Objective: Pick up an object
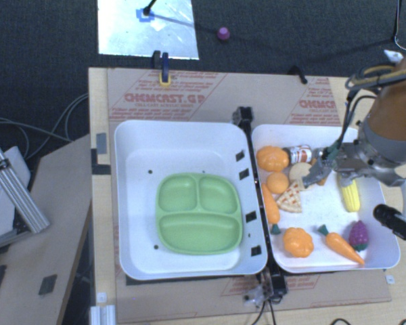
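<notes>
While over right bin, pincer [316, 175] beside waffle wedge [290, 198].

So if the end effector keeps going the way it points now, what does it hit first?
Probably the waffle slice, or the pale round piece just above it. The end effector points down-left towards them in the right bin, but its height is unclear.

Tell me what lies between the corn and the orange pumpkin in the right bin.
In the camera view, bare white bin floor lies between the corn and the pumpkin.
</notes>
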### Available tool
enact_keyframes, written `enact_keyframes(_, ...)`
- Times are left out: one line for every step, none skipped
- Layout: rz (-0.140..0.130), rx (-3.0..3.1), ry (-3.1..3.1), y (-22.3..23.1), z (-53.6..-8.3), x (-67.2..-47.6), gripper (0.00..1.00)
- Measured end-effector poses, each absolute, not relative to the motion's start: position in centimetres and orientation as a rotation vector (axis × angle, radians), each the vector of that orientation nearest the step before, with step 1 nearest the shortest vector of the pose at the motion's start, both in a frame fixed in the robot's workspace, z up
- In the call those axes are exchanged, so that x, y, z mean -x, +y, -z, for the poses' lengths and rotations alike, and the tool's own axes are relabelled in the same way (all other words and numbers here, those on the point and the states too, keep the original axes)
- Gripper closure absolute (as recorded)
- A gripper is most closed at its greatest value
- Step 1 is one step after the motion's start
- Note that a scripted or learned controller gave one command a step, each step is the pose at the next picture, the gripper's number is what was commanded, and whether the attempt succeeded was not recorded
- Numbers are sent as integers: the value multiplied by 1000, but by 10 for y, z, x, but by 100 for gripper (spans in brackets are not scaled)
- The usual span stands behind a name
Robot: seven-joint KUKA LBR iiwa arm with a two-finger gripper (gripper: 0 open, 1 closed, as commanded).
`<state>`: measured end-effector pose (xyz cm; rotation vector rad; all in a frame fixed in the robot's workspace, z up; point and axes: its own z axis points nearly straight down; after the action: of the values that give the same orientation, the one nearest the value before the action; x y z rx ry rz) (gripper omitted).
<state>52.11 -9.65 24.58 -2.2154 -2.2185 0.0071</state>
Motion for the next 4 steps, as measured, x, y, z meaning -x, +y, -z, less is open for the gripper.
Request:
enact_keyframes(1, 2218, -2226, -96, -250, -523, 0)
enact_keyframes(-3, 2218, -2221, -98, -197, -533, 0)
enact_keyframes(-2, 2218, -2220, -93, -150, -541, 0)
enact_keyframes(-2, 2218, -2221, -93, -107, -543, 0)
